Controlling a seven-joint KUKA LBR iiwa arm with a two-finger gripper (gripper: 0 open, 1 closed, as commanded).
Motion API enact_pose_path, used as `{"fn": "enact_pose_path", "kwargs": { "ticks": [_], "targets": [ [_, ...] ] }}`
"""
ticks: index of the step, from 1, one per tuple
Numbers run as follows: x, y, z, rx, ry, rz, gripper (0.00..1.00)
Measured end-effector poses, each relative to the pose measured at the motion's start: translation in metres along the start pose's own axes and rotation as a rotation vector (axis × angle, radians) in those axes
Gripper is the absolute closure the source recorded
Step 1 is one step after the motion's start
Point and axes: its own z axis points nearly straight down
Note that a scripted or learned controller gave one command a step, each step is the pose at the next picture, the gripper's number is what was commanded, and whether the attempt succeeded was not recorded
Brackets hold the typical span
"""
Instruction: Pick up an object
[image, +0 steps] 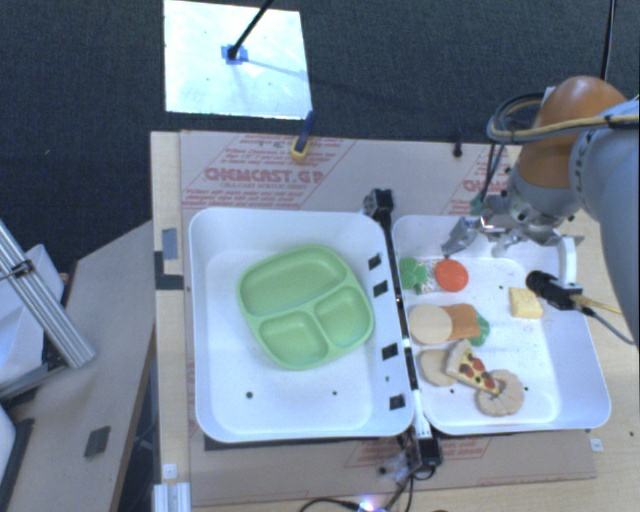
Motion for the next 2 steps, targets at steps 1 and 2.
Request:
{"fn": "enact_pose_path", "kwargs": {
  "ticks": [1,2],
  "targets": [
    [0.001,0.003,0.040,-0.007,0.001,-0.002,0.00],
    [0.001,0.006,0.024,-0.017,0.000,-0.006,1.00]
  ]
}}
